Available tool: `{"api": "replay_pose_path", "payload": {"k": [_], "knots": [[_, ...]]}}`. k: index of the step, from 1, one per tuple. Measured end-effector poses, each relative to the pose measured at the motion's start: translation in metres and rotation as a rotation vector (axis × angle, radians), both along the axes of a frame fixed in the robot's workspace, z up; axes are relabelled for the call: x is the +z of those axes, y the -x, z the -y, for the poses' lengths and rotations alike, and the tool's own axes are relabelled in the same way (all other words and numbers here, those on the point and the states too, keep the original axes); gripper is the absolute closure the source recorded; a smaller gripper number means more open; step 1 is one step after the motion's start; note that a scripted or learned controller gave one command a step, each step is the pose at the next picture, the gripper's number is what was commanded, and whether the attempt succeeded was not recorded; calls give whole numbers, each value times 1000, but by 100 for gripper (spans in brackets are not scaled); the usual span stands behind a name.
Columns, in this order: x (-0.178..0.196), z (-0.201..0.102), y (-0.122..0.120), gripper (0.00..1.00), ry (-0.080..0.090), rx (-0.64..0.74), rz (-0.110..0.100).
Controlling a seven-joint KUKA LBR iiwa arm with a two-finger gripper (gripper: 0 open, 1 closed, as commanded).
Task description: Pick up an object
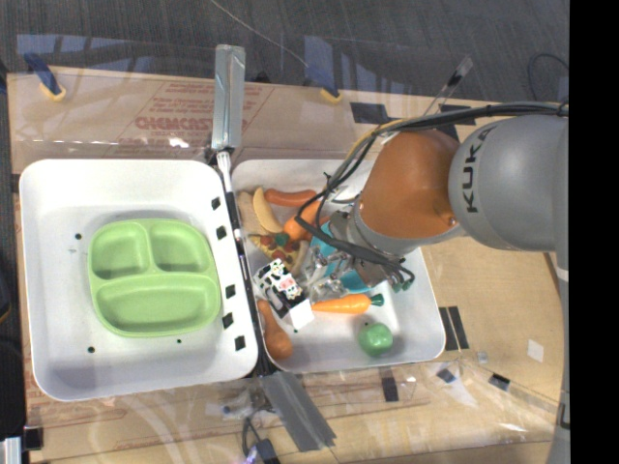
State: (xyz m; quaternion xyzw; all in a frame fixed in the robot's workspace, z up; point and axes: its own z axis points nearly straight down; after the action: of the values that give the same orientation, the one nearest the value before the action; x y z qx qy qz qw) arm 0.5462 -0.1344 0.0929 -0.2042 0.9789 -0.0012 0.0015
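Note:
The right bin (422, 329) holds several toy foods. Among them are an orange carrot (340, 304) with a green top, a green apple (375, 337), a black-and-white cow-pattern carton (280, 280), a pale banana (261, 211), a reddish sausage (288, 199) and a brown piece (278, 340) at the front left corner. My gripper (322, 272) is lowered into the middle of this bin, just above the carrot and right of the carton, beside a teal item (350, 271). The orange wrist band hides the toys beneath it.
The left bin (39, 259) carries a green divided plate (153, 276). A metal divider strip (228, 95) runs between the bins at the back. Black cables (426, 119) loop over the arm above the right bin's far edge.

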Motion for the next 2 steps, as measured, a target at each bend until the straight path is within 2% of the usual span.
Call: {"api": "replay_pose_path", "payload": {"k": [1, 2], "knots": [[1, -34, -39, 100, -2, -338, 1], [0, -20, -60, 100, -3, -755, -1]]}}
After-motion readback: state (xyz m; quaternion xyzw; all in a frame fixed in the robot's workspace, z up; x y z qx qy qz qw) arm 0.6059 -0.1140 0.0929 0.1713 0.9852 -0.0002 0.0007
